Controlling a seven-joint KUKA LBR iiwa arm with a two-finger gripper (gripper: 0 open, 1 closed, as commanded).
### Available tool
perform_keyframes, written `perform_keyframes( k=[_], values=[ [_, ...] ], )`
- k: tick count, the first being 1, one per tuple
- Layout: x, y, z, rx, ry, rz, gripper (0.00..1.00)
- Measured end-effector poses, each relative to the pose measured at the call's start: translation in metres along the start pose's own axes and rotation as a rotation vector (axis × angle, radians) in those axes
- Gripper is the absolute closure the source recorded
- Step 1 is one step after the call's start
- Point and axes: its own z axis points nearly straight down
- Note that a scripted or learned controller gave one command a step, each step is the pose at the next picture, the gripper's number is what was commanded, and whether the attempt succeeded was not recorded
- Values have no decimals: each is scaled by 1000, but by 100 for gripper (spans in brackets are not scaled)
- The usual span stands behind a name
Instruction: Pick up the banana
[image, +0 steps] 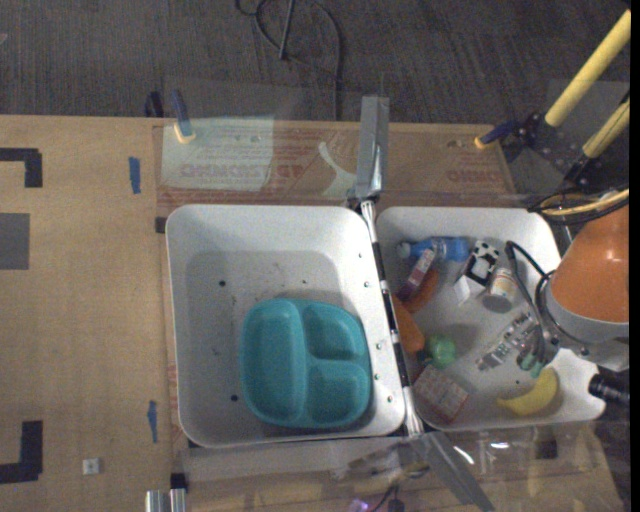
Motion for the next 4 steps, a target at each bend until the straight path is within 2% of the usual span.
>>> perform_keyframes(
  k=[1, 2, 3, 4],
  values=[
    [-30, -33, -96, 6, 17, -363, 100],
    [-10, 2, -185, 7, 16, -145, 100],
    [-28, -18, -176, 5, 20, -431, 100],
    [-32, -33, -142, 1, 21, -758, 100]
  ],
)
